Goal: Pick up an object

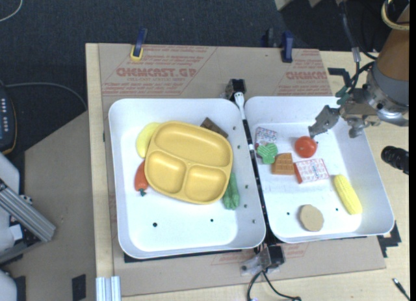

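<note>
Camera view | gripper (338, 119) at upper right of frame, above right bin (374, 163) | fingers look spread, holding nothing | red tomato (305, 146) just below-left of fingers, lying in bin | judged: nothing lifted yet, descent, grasp and lift remain

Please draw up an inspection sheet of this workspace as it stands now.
Surface: brown board bearing a left bin and a right bin, side by side.
Job's things: right bin holds tomato, corn, round biscuit, red-white packet, orange block, green piece, small carton.
Clutter: left bin holds a yellow tray lying over a banana, red pepper, green vegetable and a brown item.
Pincer: pincer above the right bin, just up-right of the tomato, holding nothing.
Cables: wires at the front edge.
Surroundings: dark floor; clamps on the far edge.
</note>
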Motion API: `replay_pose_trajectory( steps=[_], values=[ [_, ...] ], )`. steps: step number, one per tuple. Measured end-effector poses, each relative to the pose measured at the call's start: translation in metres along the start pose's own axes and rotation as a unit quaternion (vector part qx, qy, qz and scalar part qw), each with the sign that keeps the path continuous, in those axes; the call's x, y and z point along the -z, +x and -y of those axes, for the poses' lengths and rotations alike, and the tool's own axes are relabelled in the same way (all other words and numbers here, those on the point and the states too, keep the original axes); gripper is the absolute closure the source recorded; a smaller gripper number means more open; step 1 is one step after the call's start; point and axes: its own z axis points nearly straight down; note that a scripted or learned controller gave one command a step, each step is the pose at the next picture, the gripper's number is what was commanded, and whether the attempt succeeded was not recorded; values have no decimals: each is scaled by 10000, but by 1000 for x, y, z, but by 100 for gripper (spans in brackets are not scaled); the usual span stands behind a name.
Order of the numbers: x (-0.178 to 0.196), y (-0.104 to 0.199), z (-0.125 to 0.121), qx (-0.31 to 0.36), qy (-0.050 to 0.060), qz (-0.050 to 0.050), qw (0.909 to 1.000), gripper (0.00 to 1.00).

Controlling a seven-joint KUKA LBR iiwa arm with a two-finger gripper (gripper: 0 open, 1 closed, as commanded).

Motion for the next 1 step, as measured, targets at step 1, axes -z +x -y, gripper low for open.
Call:
replay_pose_trajectory(
  steps=[1],
  values=[
    [6,0,-2,13,-59,9,10000,0]
  ],
)
